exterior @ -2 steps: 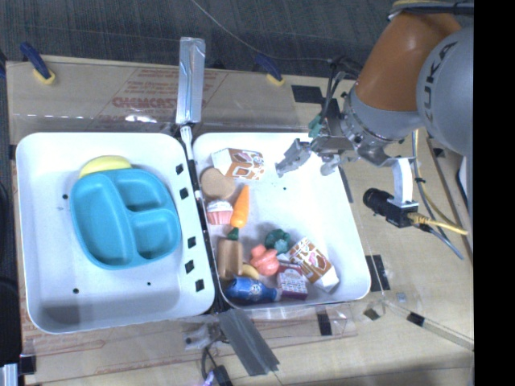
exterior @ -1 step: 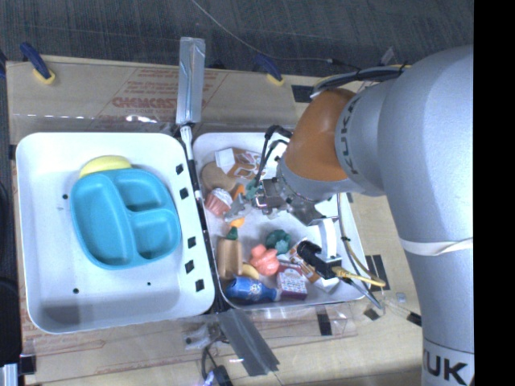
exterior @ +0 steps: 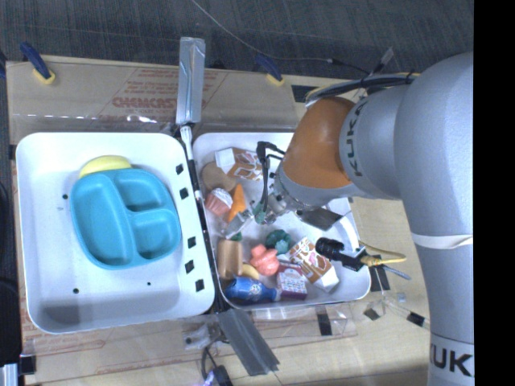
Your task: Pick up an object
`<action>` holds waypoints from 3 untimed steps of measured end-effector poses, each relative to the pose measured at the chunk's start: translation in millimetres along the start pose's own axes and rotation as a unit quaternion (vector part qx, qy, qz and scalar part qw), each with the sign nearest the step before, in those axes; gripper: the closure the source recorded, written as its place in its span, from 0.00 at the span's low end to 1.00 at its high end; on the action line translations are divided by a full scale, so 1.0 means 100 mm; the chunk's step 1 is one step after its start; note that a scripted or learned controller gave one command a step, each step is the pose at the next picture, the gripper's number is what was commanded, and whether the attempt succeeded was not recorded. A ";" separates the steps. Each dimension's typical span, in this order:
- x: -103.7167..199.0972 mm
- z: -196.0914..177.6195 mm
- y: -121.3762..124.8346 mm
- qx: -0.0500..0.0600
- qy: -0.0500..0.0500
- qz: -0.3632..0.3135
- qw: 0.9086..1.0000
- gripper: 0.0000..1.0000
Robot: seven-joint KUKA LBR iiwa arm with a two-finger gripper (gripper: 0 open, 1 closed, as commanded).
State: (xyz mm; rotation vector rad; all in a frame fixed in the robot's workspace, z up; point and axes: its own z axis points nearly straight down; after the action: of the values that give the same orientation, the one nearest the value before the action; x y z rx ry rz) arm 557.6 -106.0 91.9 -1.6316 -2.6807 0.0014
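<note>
One arm leans over the right bin (exterior: 354,289), its gripper (exterior: 263,212) low among the clutter. Just beside it, leftward, lies the orange carrot (exterior: 236,203), tilted lengthwise; whether anything is held, I can't tell.

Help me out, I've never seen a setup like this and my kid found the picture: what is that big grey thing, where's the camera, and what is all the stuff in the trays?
The grey thing is a robot arm with an orange band, reaching in from the right. One camera looks down on the bench at a slant. Two shallow white bins sit side by side. The left bin holds a blue divided plate with something yellow behind it. The right bin holds a jumble of small toys and play food, including a pink toy and a blue bottle. The gripper is down among them; whether it grips anything isn't visible.
</note>
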 end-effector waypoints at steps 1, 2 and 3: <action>-0.05 0.00 -0.92 -0.002 -0.003 -0.041 0.999 0.00; 0.10 -0.43 -0.55 -0.002 -0.002 -0.167 0.986 0.00; 0.05 -0.21 0.16 -0.002 -0.002 -0.251 0.968 0.00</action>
State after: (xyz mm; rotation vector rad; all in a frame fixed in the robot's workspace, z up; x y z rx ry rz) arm 569.6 -94.1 112.9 -0.9067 -3.0097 -0.0006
